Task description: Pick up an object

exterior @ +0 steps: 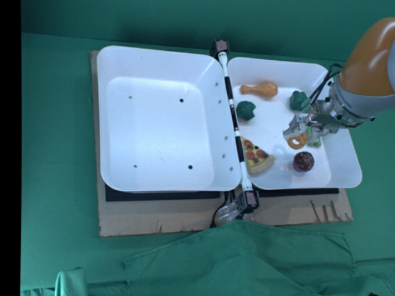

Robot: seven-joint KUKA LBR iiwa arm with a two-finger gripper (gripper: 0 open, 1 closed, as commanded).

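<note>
From the overhead cam I've got the gripper [300, 130] low over the right bin [345, 176], arm [370, 66] coming in from the right w/ its orange band above the wrist. I can't tell how far the tool is open; metal parts blur together at the tip. An orange ring [297, 142] sits right under the tip, touching or nearly so, but I don't see it clamped between anything, so I won't call it held. Just below-right of the tool is a dark red ball [303, 161]. Just above the tool, a dark green lump [299, 100], partly behind cables. Further left of the tool, a second green lump [245, 110], and up-left a tan drumstick [260, 90]. Down-left, near the divider rail [233, 113] btwn bins, a pizza slice [255, 155]. Well left of the tool is the left bin [123, 60]. Both bins rest on a cardboard sheet [154, 224] over green cloth [55, 134].
</note>
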